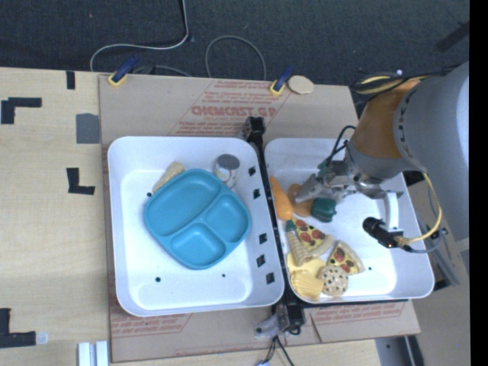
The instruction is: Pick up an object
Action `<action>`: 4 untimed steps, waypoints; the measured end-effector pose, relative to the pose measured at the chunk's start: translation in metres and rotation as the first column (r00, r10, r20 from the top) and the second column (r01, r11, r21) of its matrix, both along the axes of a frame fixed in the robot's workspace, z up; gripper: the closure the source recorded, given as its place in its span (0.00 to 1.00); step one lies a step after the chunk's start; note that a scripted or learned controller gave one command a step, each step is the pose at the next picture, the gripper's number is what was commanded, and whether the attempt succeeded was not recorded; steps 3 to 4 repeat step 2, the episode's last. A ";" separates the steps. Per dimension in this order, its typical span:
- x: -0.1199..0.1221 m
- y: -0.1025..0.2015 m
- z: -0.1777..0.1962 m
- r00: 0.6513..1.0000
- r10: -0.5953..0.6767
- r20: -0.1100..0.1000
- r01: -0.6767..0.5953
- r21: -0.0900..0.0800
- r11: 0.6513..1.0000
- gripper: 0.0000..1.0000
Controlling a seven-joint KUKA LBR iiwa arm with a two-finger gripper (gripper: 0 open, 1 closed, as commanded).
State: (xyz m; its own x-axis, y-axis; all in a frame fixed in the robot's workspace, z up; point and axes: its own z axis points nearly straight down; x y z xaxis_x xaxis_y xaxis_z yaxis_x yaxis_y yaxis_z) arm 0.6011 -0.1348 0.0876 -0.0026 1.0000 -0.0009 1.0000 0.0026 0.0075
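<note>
I am looking down on a light wooden tabletop (46, 227) bearing a cardboard sheet (198, 109) under two white bins. Dark carpet (305, 21) is showing beyond, with a thin cable (183, 21) trailing across it. The left bin (126, 227) is holding a blue divided plate (198, 217), which is covering part of a tan item and sitting beside a small grey can (226, 165). The right bin (404, 280) is holding pizza slices (309, 239), a cookie (332, 279) and an orange piece (280, 200). The end effector (324, 197) is hanging low over a green object (324, 208); I cannot tell how far it is parted or whether it is gripping.
</note>
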 end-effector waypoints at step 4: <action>-0.003 0.003 0.011 1.000 -0.002 0.002 0.002 0.000 1.000 1.00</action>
